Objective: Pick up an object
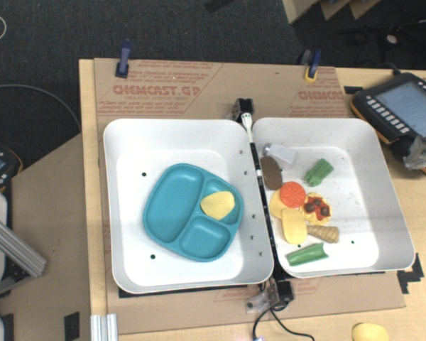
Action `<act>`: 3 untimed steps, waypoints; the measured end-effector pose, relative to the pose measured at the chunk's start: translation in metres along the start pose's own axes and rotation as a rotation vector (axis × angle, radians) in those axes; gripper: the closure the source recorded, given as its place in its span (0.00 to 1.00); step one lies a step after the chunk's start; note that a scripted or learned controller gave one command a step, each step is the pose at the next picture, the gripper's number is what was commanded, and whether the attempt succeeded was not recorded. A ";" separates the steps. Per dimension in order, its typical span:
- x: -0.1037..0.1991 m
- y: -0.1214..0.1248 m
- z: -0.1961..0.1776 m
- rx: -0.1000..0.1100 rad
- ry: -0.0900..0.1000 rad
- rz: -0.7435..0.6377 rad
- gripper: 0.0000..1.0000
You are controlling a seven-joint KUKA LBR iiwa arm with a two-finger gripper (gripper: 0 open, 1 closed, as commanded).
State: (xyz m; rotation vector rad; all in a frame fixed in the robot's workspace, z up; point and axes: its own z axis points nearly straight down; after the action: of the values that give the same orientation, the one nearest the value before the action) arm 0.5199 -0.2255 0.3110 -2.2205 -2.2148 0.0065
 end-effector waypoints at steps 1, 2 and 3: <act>0.154 -0.044 0.134 0.011 0.009 -0.015 1.00; 0.048 0.004 0.132 -0.012 -0.007 0.004 1.00; -0.002 -0.005 0.161 -0.004 -0.002 0.002 1.00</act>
State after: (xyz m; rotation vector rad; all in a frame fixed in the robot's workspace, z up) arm 0.5133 -0.2274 0.1505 -2.2260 -2.2151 0.0048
